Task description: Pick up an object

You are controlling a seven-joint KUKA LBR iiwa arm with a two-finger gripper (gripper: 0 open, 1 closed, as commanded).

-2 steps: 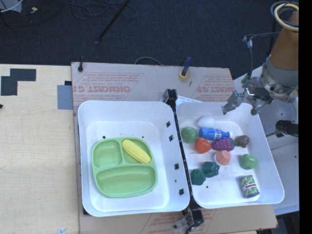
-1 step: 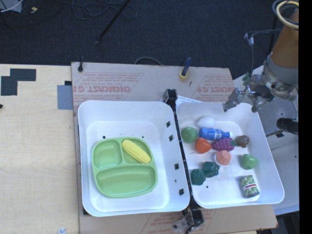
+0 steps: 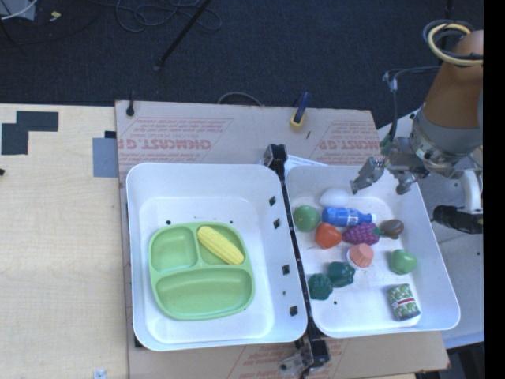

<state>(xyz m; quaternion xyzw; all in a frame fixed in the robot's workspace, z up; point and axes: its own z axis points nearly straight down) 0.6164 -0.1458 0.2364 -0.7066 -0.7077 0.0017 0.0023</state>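
My gripper (image 3: 387, 177) hangs over the back of the right bin (image 3: 438, 247), open, with nothing between its two fingers. Below it lie a white egg-like piece (image 3: 334, 197), a blue bottle (image 3: 346, 215), a green ball (image 3: 306, 217), an orange-red piece (image 3: 328, 235), purple grapes (image 3: 361, 233), a brown piece (image 3: 391, 228), a pink piece (image 3: 361, 255), a green pepper (image 3: 402, 260), two dark green pieces (image 3: 331, 279) and a green can (image 3: 403, 302).
The left bin (image 3: 146, 192) holds a green divided plate (image 3: 177, 294) with a yellow corn cob (image 3: 220, 245) in its upper right compartment. A black divider with clips (image 3: 286, 251) runs between the bins. Cardboard lies under both.
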